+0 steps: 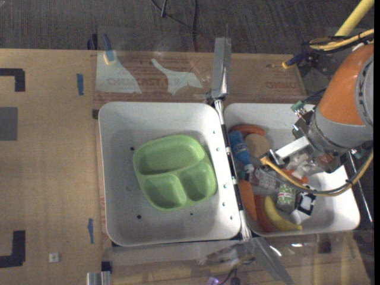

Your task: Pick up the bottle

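On the wooden surface (47,159) we start at the left bin (113,129), our landmark for everything else. Inside it sits a green divided tray (174,171), three compartments with nothing in them that we can make out.

Just right of the left bin, across the shared rim, the right bin (338,215) is crowded. The bottle (239,148), blue and lying on its side, rests close against that shared rim. Beyond it, further from the left bin, we see a brown rounded item (257,143), an orange carrot-like piece (247,199), a banana (279,215) and a small green pack (286,195).

Furthest from the left bin, the jaws (284,159) hang low over the clutter; we cannot tell how far apart they stand or whether they have hold of anything.

To do this step well, we judge the jaws should move toward the left bin, line up across the bottle's narrow width, and descend clear of the rim and neighbours.
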`<control>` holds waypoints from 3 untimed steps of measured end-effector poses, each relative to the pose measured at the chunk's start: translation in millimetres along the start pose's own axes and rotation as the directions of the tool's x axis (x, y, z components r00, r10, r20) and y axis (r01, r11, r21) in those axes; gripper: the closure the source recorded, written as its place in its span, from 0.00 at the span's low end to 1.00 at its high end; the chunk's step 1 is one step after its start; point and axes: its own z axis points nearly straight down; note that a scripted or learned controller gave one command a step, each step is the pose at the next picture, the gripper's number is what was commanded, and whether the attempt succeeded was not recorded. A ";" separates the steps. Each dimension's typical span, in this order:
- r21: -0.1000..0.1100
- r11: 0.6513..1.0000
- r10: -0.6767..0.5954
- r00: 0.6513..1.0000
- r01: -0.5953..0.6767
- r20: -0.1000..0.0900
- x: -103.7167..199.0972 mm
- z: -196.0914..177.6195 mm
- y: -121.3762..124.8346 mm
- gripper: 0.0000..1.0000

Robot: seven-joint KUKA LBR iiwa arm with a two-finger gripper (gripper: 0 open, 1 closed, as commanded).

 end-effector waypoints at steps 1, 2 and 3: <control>0.001 0.956 0.293 0.956 -0.293 0.001 27.8 -50.8 -48.7 1.00; 0.004 0.993 -0.115 0.993 0.115 0.002 49.6 -40.6 -66.7 1.00; 0.000 0.938 -0.346 0.938 0.346 0.000 74.7 -29.2 -59.8 1.00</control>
